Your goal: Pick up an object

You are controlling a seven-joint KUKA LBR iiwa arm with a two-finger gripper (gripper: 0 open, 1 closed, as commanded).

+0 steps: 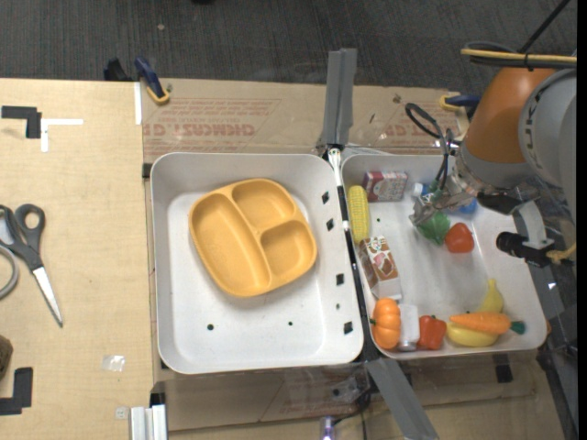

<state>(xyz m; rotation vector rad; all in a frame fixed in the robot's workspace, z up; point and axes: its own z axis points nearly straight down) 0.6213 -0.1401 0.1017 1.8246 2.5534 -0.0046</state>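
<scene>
Front of right bin: orange pumpkin toy [387, 324], red-and-white piece [420, 330], carrot [481, 322] lying over a yellow banana [483, 330], all along the near wall.
Right bin [519, 279]: corn cob [359, 213] and brown snack packet [380, 262] by the left wall; pink carton [386, 186] at the back.
Pick targets: green toy [434, 225] and red tomato-like toy [459, 237] touching each other, mid-bin, toward the back.
Gripper [431, 207]: down in the right bin, tip just above the green toy, touching or nearly so.
Jaws: cannot tell whether spread or pressed together; nothing clearly pinched.
Arm [527, 117]: enters from the right, orange band over the bin's back right corner.
Left bin [241, 349]: one yellow three-compartment plate [252, 236], tilted diagonally.
Surface [69, 246]: scissors [33, 255] at the left, well apart from the bins.
</scene>
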